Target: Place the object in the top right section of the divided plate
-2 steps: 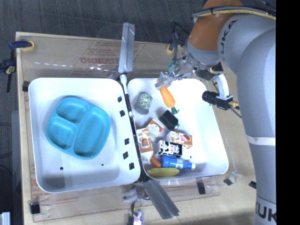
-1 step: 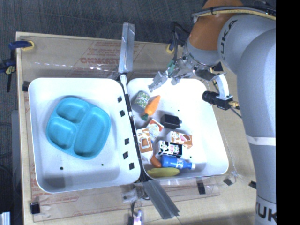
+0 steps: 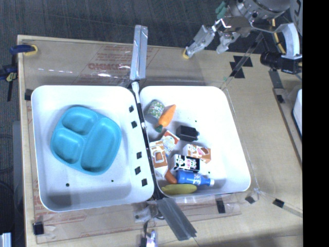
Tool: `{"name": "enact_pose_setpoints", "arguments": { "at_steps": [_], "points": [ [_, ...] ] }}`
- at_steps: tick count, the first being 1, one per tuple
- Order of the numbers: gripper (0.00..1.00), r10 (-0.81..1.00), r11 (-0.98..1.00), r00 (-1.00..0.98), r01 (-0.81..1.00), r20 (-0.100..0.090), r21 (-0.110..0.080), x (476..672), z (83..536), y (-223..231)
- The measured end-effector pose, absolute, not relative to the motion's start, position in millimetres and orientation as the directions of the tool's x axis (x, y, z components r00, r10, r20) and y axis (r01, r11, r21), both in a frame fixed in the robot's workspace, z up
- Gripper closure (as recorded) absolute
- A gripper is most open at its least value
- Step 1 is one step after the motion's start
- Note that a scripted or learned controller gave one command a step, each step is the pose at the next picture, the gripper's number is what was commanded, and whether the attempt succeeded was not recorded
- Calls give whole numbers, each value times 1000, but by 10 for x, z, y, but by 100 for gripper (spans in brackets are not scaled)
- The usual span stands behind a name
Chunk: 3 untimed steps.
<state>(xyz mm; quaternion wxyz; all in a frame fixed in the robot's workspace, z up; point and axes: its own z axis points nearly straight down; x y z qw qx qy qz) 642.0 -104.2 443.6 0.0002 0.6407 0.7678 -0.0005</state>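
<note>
Hovering at the upper right of the frame, beyond the bins' far edge, the gripper (image 3: 208, 41) has its fingers spread and bare. The blue divided plate (image 3: 85, 140) lies in the left bin (image 3: 43, 99), well apart toward the lower left.

divided plastic plate (image 3: 85, 139): plain turquoise blue
two shallow bins (image 3: 51, 189): white
carrot-shaped toy (image 3: 166, 116): orange
small box (image 3: 187, 133): black
carton (image 3: 186, 163): black-and-white cow patches
bottle (image 3: 194, 179): blue, white cap
banana-shaped toy (image 3: 179, 189): olive yellow
</note>
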Motion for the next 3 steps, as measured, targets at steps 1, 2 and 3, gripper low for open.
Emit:
{"name": "enact_pose_setpoints", "arguments": {
  "at_steps": [1, 2, 3],
  "points": [
    [100, 982, 189, -189, 982, -2, -4, 6428, 4537, -1014],
    [100, 992, 122, -122, 992, 0, -4, 6562, 4422, 157],
    [100, 980, 199, -199, 980, -1, -4, 5649, 3604, 820]
  ]
}}
